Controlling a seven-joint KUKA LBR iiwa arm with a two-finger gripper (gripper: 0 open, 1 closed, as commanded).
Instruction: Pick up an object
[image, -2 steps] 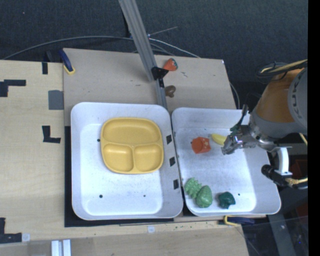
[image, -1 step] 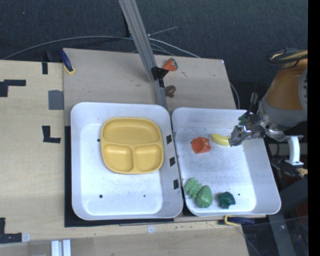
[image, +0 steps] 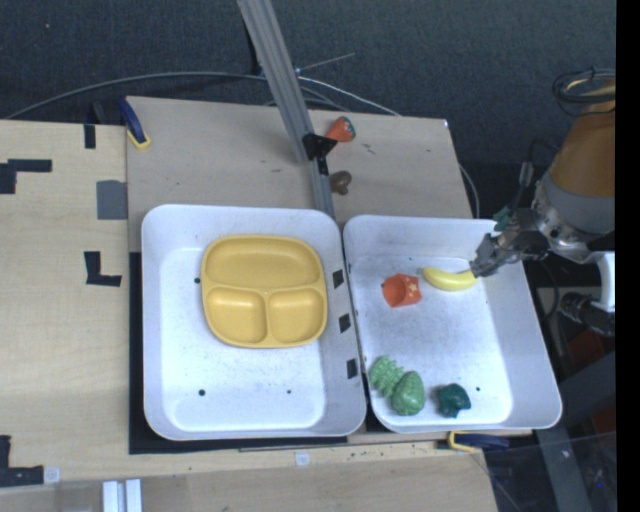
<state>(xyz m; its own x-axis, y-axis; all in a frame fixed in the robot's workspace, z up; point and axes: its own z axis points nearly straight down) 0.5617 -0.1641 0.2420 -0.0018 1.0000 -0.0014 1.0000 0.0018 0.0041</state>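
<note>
We see the gripper (image: 487, 257) at the right end of the yellow banana (image: 448, 279) in the right bin (image: 520, 330), though we cannot tell how it stands. Left of the banana lies an orange-red toy (image: 402, 290); a yellow divided plate (image: 265, 289) sits farther left.

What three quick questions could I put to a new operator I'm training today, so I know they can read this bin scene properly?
1. True or false: the yellow tray lies in the right bin.
2. Which item lies closest to the gripper: A) dark green object, B) banana, C) red object?
3. Fill in: the light green object lies near the right bin's ___ edge.

Key: 1. False, it lies in the left bin. 2. B. 3. Front, the edge nearest the camera.
</note>
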